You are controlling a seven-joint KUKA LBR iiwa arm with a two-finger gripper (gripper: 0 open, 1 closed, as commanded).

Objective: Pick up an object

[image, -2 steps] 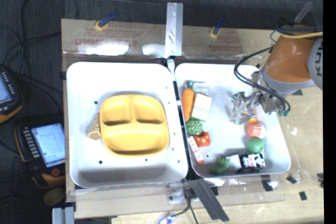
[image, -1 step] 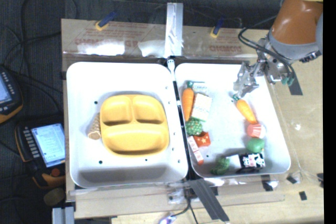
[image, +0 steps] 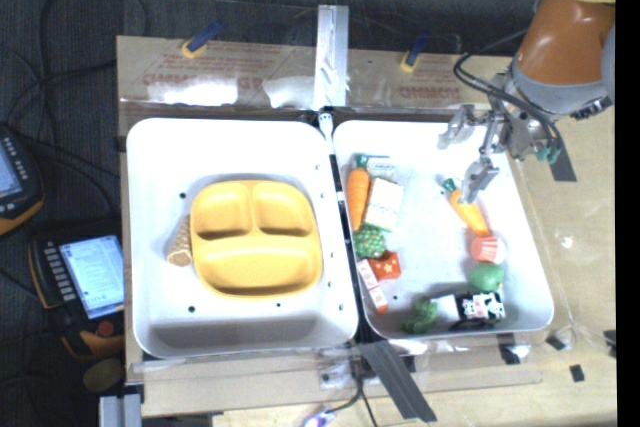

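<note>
Start at the near rim of the right bin (image: 535,310), operator: you've got a black-and-white carton (image: 481,307) lying there, with a green broccoli piece (image: 422,315) just to its left. A step farther in, a round green item (image: 488,277) sits touching a pinkish-red block (image: 486,248) above it. Over by the divider, a red box (image: 381,269) lies next to a green knobbly piece (image: 369,241), and a slim red-and-white packet (image: 371,292) runs along the divider wall.

Look across to the left bin (image: 150,215): a yellow compartment tray (image: 255,240) fills its middle, and a tan cone (image: 180,243) rests against the tray's left edge.

Back in the right bin, mid-depth: a long carrot (image: 357,198) lies lengthwise by the divider, a white card-like packet (image: 384,203) touching its right side, and something teal (image: 373,160) peeks out at the far end of both.

Now the action. A small carrot (image: 467,210) lies tilted near the right wall, its green tip pointing away. The gripper (image: 478,147) hangs just above that far tip, fingers spread apart, one over the bin's far wall, the other reaching down close to the carrot's top. Nothing sits between them.

Behind, the grey arm with its orange band (image: 565,40) comes in from the right. Farthest back, two yellow-and-blue clips (image: 203,38) pin plastic sheeting to the board.
</note>
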